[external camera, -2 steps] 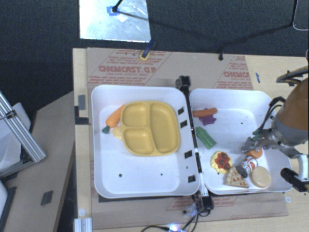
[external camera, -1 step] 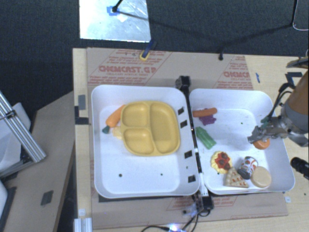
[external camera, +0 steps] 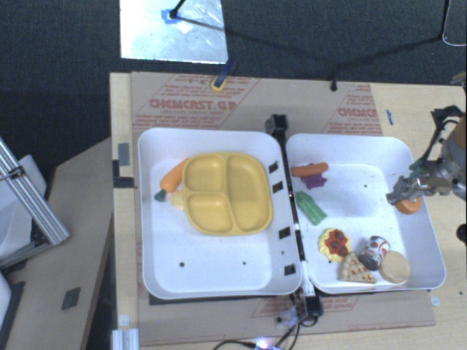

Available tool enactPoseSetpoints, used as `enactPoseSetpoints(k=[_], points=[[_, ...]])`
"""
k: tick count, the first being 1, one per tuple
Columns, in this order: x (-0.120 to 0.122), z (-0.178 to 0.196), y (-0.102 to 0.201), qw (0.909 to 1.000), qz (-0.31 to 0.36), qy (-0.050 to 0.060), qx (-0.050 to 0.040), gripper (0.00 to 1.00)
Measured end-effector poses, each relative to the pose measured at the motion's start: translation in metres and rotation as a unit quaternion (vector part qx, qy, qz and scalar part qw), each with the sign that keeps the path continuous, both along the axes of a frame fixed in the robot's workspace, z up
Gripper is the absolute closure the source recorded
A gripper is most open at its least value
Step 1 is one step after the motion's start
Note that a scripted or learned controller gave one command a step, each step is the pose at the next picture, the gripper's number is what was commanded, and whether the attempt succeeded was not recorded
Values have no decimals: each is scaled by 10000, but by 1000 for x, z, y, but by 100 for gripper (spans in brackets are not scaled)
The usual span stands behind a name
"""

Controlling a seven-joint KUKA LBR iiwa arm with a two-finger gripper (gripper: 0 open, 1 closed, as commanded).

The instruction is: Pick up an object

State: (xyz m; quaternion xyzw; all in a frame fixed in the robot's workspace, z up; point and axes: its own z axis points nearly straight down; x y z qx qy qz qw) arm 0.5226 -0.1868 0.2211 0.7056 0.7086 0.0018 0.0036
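Camera view has my end effector (external camera: 406, 193) at the right edge of the right bin (external camera: 365, 155), low over a small orange piece (external camera: 410, 205) lying against that wall. Whether I have it, or how wide I stand, I cannot tell; the piece is half hidden beneath me. It looks like light, rigid toy food, smooth and likely to slide, so I would take it across its narrow middle. Crowding the wall leaves little room on the right side. Other toys lie well apart: a green stick (external camera: 311, 209), a pizza slice (external camera: 355, 270), a round cookie (external camera: 395, 267). The left bin (external camera: 157, 195) holds a yellow tray (external camera: 225, 193) and a carrot (external camera: 172, 176) on the cardboard-covered counter (external camera: 182, 100).
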Motion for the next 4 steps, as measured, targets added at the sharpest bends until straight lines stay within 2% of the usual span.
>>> enactPoseSetpoints(k=[1,2,3,4], points=[[25,-9,46,10000,26,18,19,100],[58,-1,96,10000,31,17,24,100],[77,11,153,10000,33,19,27,100],[95,-3,195,10000,22,28,21,100]])
